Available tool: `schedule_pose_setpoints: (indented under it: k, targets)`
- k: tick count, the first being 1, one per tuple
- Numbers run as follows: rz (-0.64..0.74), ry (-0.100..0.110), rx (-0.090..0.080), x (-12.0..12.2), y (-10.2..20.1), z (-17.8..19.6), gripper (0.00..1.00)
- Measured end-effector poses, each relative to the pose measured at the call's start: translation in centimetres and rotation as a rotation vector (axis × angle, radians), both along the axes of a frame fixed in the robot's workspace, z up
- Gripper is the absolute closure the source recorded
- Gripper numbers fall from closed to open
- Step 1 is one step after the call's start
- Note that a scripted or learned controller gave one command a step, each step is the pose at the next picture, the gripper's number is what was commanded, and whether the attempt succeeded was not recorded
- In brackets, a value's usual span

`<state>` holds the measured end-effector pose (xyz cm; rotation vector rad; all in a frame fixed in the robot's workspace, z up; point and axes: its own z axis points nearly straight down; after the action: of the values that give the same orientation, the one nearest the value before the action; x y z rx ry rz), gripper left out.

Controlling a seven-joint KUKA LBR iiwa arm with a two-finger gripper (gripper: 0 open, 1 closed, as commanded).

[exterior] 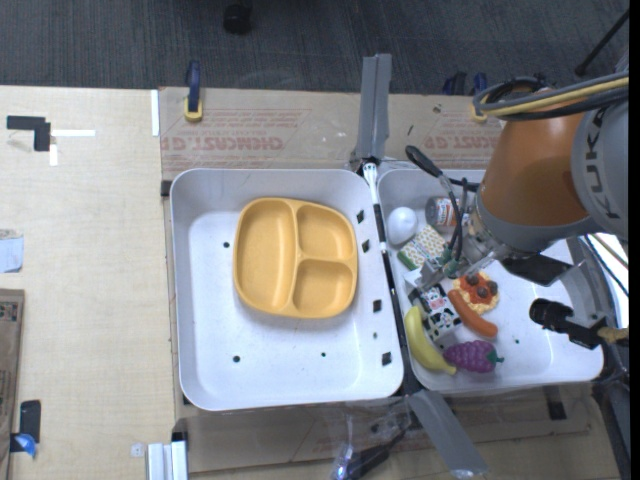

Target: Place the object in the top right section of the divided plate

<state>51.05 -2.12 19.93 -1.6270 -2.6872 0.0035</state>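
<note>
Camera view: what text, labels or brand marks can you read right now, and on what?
"KU", the visible start of white lettering, cut off at the frame edge, on the grey arm.
Red print on the cardboard strip behind the bins: upside down and too blurred to read reliably.
Small patterned card in the right bin: markings too small to read.

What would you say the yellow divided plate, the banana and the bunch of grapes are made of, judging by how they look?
The divided plate looks like moulded plastic: one even yellow tone, rounded ridges, a soft matte sheen. The banana and the grapes seem to be toy food, probably plastic or rubber, given their flat, uniform colours and smooth surfaces; the view is too coarse to be sure.
</note>
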Motion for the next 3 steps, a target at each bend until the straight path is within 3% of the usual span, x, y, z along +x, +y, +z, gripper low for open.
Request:
schedule_pose_setpoints:
  k: [1, 2, 3]
  targets:
    - [0.006, 0.001, 0.001, -1.0, -0.5, -0.8, 1.00]
    - [0.082, -0.001, 0.001, 1.2, 2.0, 6.1, 1.00]
    - [-0.034, -0.001, 0.001, -0.6, 7.8, 7.1, 1.00]
